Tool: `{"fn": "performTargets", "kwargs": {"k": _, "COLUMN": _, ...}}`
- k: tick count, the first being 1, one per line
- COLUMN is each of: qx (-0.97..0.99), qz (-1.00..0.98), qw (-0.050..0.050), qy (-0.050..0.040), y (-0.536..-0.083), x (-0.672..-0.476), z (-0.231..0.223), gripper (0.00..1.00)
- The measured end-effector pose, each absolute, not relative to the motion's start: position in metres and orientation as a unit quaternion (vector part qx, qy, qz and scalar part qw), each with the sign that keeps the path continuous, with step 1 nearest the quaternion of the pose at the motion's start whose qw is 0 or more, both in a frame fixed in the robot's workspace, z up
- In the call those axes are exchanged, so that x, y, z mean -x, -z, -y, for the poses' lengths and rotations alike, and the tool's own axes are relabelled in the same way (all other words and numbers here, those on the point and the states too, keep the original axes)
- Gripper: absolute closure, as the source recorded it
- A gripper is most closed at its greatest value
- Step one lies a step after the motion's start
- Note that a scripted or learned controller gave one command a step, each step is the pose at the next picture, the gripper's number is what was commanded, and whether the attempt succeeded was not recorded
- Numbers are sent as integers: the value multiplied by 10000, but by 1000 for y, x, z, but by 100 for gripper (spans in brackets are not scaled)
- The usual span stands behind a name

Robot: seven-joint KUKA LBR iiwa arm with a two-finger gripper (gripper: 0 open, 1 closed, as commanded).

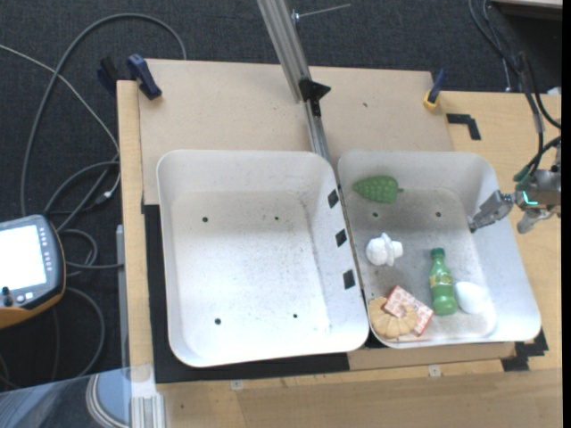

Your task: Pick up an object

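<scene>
The right bin (419, 226) holds several small objects. A green leafy toy (377, 188) lies near its far edge and a white knobby piece (384, 251) sits at its left wall. A green bottle (440, 282) stands toward the front, with a white egg-shaped object (473, 298) just right of it. A pink and tan snack packet (406, 310) rests in the front left corner. My gripper (506, 218) hangs over the bin's right rim, open, with nothing between its fingers. It is to the right of and apart from all the objects.
The left bin (250, 257) lies beside the right one, with black clips along the shared wall (342, 237). A slanted metal post (285, 38) rises behind the bins. Cables and a handheld pendant (27, 261) lie on the floor at left.
</scene>
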State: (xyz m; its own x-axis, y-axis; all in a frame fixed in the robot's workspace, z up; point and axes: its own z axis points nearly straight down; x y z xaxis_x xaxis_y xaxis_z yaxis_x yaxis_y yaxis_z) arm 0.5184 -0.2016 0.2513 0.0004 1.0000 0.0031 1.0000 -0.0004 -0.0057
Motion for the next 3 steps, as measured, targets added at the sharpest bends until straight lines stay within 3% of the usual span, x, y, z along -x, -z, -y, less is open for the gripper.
{"fn": "performTargets", "kwargs": {"k": 1, "qx": 7069, "qz": 7074, "qw": 15, "qy": 0, "y": -253, "x": -519, "z": 201, "gripper": 0}}
{"fn": "performTargets", "kwargs": {"k": 3, "qx": 7069, "qz": 7073, "qw": 37, "qy": -10, "y": -144, "x": -516, "z": 195, "gripper": 0}}
